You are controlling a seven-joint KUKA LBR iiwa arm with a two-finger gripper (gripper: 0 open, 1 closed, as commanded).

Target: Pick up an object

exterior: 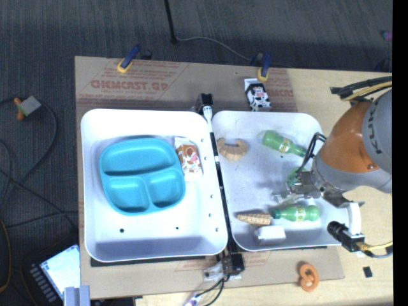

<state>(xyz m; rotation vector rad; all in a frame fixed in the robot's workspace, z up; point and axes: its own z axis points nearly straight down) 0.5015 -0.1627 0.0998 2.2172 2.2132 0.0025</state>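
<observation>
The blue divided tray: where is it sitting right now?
The blue divided tray lies in the left bin of the camera view, filling most of its middle, with a small snack packet beside its upper right corner, toward the divider between bins.

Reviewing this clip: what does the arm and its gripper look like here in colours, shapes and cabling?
The arm is a rounded grey body with a broad orange band above the wrist. A thin black cable loops from the wrist down toward the gripper, a small dark metal assembly over the right bin. Its details are too small to make out.
</observation>
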